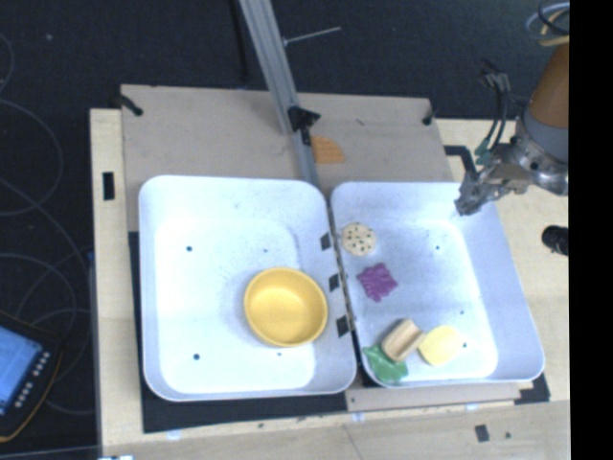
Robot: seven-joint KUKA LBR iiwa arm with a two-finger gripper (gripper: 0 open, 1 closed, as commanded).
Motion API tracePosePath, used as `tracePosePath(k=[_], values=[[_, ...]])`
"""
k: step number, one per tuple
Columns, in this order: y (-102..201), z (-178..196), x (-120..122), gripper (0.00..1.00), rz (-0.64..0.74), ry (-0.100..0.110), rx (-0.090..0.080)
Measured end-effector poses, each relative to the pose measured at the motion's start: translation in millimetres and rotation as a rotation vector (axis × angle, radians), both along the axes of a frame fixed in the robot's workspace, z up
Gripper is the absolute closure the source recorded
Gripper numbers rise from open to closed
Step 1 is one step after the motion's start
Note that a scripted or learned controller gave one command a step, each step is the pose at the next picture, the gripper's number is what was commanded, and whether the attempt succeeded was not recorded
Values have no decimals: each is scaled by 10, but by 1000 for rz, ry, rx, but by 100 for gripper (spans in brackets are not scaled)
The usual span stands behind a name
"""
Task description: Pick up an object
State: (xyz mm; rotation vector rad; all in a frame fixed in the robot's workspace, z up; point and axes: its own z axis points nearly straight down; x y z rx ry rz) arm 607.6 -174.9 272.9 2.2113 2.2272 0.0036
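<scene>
A yellow bowl (284, 306) sits in the left bin (192, 209). In the right bin (431, 228) lie a round speckled cookie (358, 239), a purple lump (377, 282), a tan block (400, 338), a yellow lemon-like piece (440, 346) and a green piece (384, 366) at the front corner. My gripper (472, 197) hangs at the right bin's far right corner, well away from all of these objects. Nothing shows between its fingers.
A grey metal post (273, 60) slants from the top down to the gap between the bins. An orange patch (327, 149) lies on the bench behind them. A handheld screen (19, 367) sits at the lower left, off the bench.
</scene>
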Motion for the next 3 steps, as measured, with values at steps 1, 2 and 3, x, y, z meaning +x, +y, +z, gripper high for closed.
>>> tracePosePath(k=[1,2,3], values=[[538,-55,162,100,0,2,0],[967,-108,138,100,-2,3,0],[1468,-266,180,100,-2,5,1]])
